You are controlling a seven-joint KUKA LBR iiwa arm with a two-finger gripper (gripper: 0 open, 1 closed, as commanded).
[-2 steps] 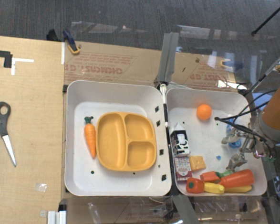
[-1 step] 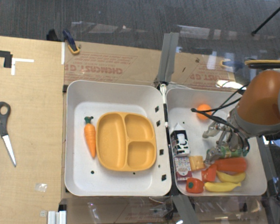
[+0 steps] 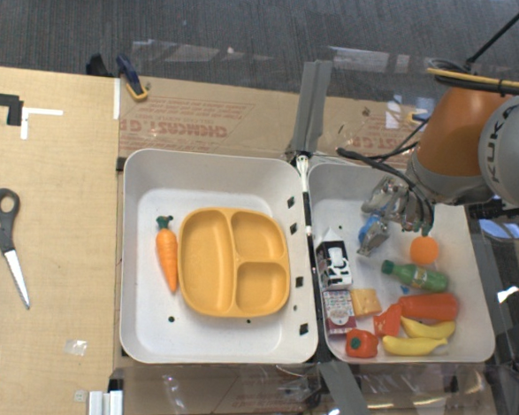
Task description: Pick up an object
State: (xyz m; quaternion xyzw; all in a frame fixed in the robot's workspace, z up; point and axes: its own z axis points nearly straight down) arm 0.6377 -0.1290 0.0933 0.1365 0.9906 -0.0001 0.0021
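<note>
My pincer [image 3: 384, 222] hangs in the right bin [image 3: 468, 350] (finger state indiscernible); the green bottle [image 3: 414, 276], long axis crosswise, lies just below-right of it.

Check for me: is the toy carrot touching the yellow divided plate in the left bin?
Apart. The camera view shows a thin strip of white bin floor between the carrot and the plate's left rim.

In the left bin [image 3: 136, 264] a carrot [image 3: 167, 252] lies left of a divided plate [image 3: 235, 262]. The right bin [image 3: 472, 337] holds a bottle [image 3: 414, 276], with a banana [image 3: 419, 340] nearer the front. Scissors [image 3: 6, 238] lie on the surface [image 3: 49, 170], far left.
</note>
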